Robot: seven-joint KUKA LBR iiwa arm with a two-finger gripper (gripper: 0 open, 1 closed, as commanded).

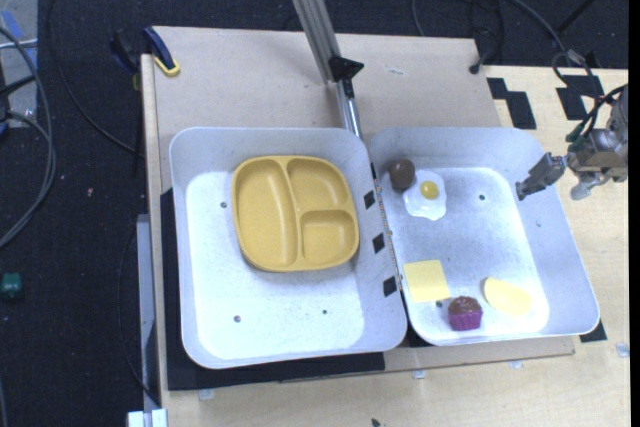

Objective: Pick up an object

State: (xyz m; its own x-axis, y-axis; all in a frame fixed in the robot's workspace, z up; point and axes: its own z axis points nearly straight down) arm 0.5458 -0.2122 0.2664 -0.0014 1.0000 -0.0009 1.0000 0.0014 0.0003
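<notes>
You see end effector [590, 163] at right bin's [545, 235] right rim, grip state unclear | fried egg [427, 198], brown ball [401, 174], yellow square [427, 280], purple piece [464, 313] inside that bin | tan tabletop [250, 75], dark cabled floor [70, 65] beyond

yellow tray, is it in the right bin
No, the yellow tray lies in the left bin; the right bin holds the small food pieces.

All I can make out of my arm is its gripper [548, 173], a cluttered grey-and-silver metal wrist assembly with thin cables and one dark, slim finger [537, 177].
</notes>
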